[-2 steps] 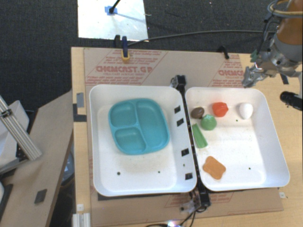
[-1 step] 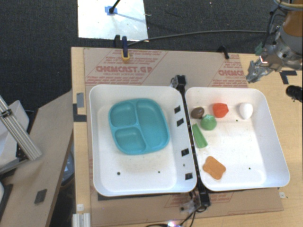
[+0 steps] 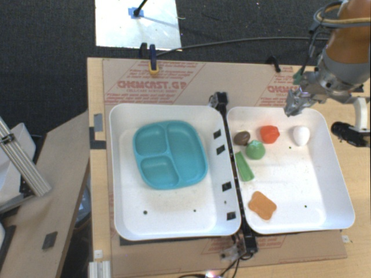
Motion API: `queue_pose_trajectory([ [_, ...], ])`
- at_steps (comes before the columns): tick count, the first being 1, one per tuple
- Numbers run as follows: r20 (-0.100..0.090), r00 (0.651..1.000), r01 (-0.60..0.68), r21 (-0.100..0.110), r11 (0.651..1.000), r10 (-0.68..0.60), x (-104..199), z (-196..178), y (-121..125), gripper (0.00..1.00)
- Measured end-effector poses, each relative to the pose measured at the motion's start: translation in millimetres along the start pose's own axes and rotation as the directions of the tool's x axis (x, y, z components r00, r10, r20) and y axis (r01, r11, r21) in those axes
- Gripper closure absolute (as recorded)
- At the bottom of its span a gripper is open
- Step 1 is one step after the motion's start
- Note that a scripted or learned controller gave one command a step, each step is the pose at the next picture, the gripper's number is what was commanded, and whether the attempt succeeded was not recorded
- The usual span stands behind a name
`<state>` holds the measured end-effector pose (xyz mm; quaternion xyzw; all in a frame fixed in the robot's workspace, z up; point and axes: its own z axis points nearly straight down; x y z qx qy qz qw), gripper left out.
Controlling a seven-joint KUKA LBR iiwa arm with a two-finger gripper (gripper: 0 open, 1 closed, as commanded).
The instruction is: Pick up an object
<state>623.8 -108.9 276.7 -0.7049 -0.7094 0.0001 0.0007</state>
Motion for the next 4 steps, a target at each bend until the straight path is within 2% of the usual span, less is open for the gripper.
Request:
queue_pose_trajectory([
  [1, -0.001, 1.0, 0.002, -0.001, 1.0, -0.002, 51, 1, -24, 1.0],
  [2, -0.001, 1.0, 0.002, 0.001, 1.0, -0.002, 107, 17, -49, 1.0],
  [3, -0.001, 1.0, 0.002, -0.001, 1.0, -0.002, 155, 27, -62, 1.0],
  [4, 0.0, 1.0, 0.002, 0.0, 1.0, -0.002, 203, 34, -85, 1.0],
])
